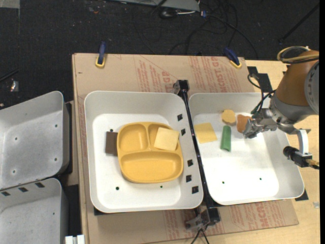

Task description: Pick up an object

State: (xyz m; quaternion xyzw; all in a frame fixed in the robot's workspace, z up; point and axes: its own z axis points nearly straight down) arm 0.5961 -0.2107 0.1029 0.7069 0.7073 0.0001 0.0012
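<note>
My gripper hangs low over the right bin, at its upper right part. An orange-brown block sits right at the fingertips, touching or nearly touching them. A round tan piece lies just left of the block. A green bar lies below and left of the gripper, and a flat pale yellow square rests near the bin's left wall. From this angle the arm's wrist hides how the fingers stand.
The left bin holds a yellow divided tray with a pale yellow slab in its upper right compartment. A dark brown block lies against the tray's left side. Cables run by the right bin's far right edge.
</note>
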